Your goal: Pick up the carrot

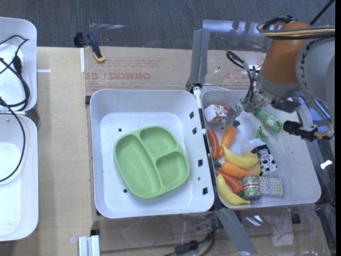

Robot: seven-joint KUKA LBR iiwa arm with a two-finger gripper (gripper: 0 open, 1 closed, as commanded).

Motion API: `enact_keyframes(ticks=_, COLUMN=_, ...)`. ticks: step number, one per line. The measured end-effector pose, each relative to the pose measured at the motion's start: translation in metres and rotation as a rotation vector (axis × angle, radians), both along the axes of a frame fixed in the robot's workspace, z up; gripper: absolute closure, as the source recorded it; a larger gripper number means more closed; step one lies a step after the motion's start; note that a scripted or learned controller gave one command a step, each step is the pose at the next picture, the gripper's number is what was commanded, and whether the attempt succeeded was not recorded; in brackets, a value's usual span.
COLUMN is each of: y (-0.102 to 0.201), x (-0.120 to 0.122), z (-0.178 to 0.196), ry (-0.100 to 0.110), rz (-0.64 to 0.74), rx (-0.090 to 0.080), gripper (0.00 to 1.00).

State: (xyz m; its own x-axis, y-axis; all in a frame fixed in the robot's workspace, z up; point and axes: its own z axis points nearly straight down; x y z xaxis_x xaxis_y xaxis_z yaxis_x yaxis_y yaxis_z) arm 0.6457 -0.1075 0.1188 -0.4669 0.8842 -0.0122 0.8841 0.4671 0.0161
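Camera view, progress: the carrot (229,136) is not yet lifted; it is seen lying in the right bin (311,188), right of frame centre, leaf end toward the upper right.
Camera view, gripper: the gripper (238,111) is placed low over the bin's upper left part, just above the carrot's leaf end; whether contact is made cannot be told.
Camera view, pincer state: cannot be told; the tips are blurred against the clutter.
Camera view, work left: grasp and lift are both judged outstanding.
Count, bins: two, side by side.
Count, carrots: two are counted, the upright one named above and a second carrot (234,169) laid lower in the pile.
Count, bananas: two; upper banana (241,158), lower banana (228,191).
Count, red pieces: a red pepper (213,143) along the bin's left wall; a further red piece lower down is not identified.
Count, other items: a green bottle (268,121), a small can (251,187), a white packet (217,112).
Count, trays: one green divided tray (152,161) in the left bin (101,143), at frame centre.
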Motion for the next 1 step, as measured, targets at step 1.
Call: enact_keyframes(ticks=1, y=0.0009, x=-0.0588, z=-0.0272, ry=0.020, rz=0.077, rx=0.002, gripper=0.00)
